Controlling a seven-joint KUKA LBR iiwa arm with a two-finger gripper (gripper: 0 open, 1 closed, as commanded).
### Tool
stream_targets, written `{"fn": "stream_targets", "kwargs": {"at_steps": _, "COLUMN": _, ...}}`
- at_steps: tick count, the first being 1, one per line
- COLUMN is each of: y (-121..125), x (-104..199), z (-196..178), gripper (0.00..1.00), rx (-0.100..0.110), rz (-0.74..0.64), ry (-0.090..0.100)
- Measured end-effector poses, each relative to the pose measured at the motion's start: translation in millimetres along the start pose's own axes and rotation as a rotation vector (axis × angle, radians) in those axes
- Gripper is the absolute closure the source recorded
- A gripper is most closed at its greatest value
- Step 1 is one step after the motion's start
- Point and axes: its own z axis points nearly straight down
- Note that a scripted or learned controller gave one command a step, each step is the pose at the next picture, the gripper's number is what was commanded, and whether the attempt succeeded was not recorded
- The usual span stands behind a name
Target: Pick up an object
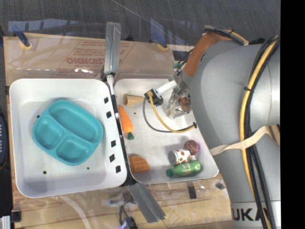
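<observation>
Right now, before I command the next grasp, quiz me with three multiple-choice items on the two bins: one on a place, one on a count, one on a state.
1. Where does the orange toy carrot lie?
A. In the right white bin, along its left wall
B. On the teal divided plate
C. On the bench outside the bins

2. How many compartments does the teal divided plate have?
A. One
B. Three
C. Five

3. How does the green plastic bottle rest?
A. Upright
B. On its side
C. Between the fingers of the gripper

Answers:
1 A, the carrot sits just right of the divider between the bins.
2 B, one long section and two smaller ones show.
3 B, it lies flat near the right bin's front corner, away from the gripper.
</observation>
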Motion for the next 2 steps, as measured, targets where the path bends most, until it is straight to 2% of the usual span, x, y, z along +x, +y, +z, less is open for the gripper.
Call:
{"fn": "stream_targets", "kwargs": {"at_steps": 1, "y": -2.0, "x": 0.6, "z": -7.2, "gripper": 1.0, "rx": 0.004, "rz": -0.009, "ry": -0.006}}
{"fn": "stream_targets", "kwargs": {"at_steps": 2, "y": 27.4, "x": 0.3, "z": -1.1, "gripper": 1.0, "rx": -0.003, "rz": 0.016, "ry": 0.005}}
